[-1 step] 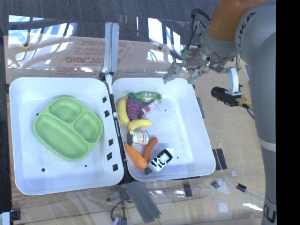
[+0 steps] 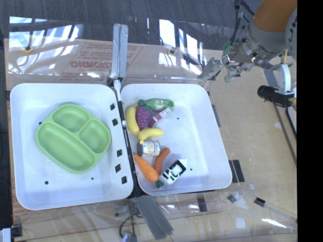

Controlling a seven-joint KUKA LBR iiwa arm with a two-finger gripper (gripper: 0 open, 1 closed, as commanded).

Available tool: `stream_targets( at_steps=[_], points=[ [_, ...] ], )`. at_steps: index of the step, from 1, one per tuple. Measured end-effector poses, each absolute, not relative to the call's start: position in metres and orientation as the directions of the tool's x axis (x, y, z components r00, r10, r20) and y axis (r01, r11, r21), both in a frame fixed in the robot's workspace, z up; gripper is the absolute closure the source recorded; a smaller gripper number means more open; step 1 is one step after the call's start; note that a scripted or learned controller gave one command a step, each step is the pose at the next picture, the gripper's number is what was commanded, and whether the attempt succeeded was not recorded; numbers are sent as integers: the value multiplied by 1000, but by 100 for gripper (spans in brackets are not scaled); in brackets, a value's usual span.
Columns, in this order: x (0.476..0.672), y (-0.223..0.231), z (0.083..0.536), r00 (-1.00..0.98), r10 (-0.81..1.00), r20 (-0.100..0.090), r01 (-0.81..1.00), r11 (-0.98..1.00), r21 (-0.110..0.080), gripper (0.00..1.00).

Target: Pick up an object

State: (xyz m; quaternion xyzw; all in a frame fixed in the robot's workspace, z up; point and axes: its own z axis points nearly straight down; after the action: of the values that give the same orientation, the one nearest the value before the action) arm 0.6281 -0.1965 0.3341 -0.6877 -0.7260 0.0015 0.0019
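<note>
Right bin (image 2: 202, 135): holds every loose item, all crowded against its left wall; the right half is bare floor. I judge this cluster my pick zone, since the task names no one object.

- Two bananas (image 2: 132, 120), one upright along the wall, one lying crosswise below it and touching it.
- Grapes (image 2: 143, 116), purple, wedged between the upright banana and a green-topped bottle (image 2: 157, 105) that lies on its side.
- Small jar (image 2: 150, 147), tipped, just below the lower banana.
- Carrot (image 2: 146, 169), orange, slanting toward the front wall.
- Sausage (image 2: 161, 159), reddish-brown, leaning beside the carrot.
- Black-and-white box (image 2: 172, 171), nearest the front; it sits a little apart from the rest, so I judge it the easiest to close on.

Left bin (image 2: 20, 185): a green divided plate (image 2: 74, 137), three compartments, lying flat.

My pincer (image 2: 212, 72): above the bench just beyond the right bin's back right corner, well apart from the cluster, with nothing between its fingers. I cannot tell whether it is released or clenched; the fingers blur into cables and glare on the clear sheet behind the bins.

Hard to make out: the bottle's label, the jar's contents, and a dark red piece under the grapes that I cannot name. My arm is cut off by the top of the view.
</note>
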Motion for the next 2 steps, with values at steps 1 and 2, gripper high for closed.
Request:
stream_targets(
  at_steps=[1, 2],
  points=[
    [640, -144, 259, 110, 994, 0, 994, -110, -10, 0],
    [655, -110, 90, -70, 998, 3, 997, 70, -14, 0]
  ],
)
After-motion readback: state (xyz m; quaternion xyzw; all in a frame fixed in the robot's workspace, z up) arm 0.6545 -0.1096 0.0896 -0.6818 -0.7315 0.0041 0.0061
